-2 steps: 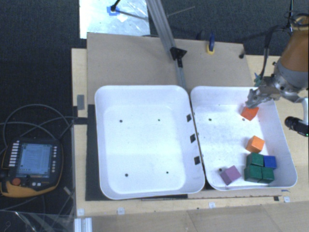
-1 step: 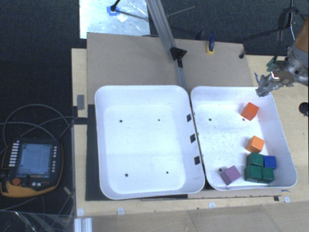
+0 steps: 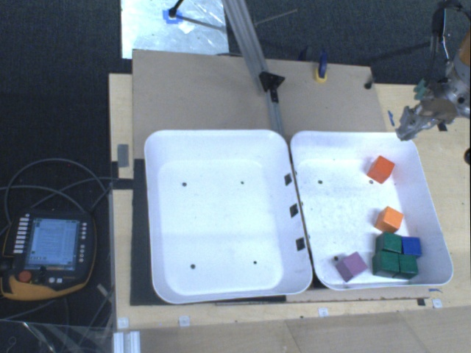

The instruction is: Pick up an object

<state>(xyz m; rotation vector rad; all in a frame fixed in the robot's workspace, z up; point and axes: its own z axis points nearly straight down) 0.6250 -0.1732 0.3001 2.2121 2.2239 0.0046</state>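
Observation:
The right bin (image 3: 324, 153) holds an orange block (image 3: 380, 169) near its far right side and a smaller orange block (image 3: 389, 218) lower down. A purple block (image 3: 352, 265) lies near the front wall. Green blocks (image 3: 388, 256) cluster in the front right corner with a blue block (image 3: 411, 246) beside them. My gripper (image 3: 409, 127) hangs above the bin's far right corner, behind and to the right of the upper orange block, with nothing seen in it.
The left bin (image 3: 169, 160) sits beside the right one. A slanted metal pole (image 3: 246, 31) rises behind the bins. A teach pendant (image 3: 50, 247) with cables lies on the floor at left. A small yellow clamp (image 3: 321, 70) stands at the bench's far edge.

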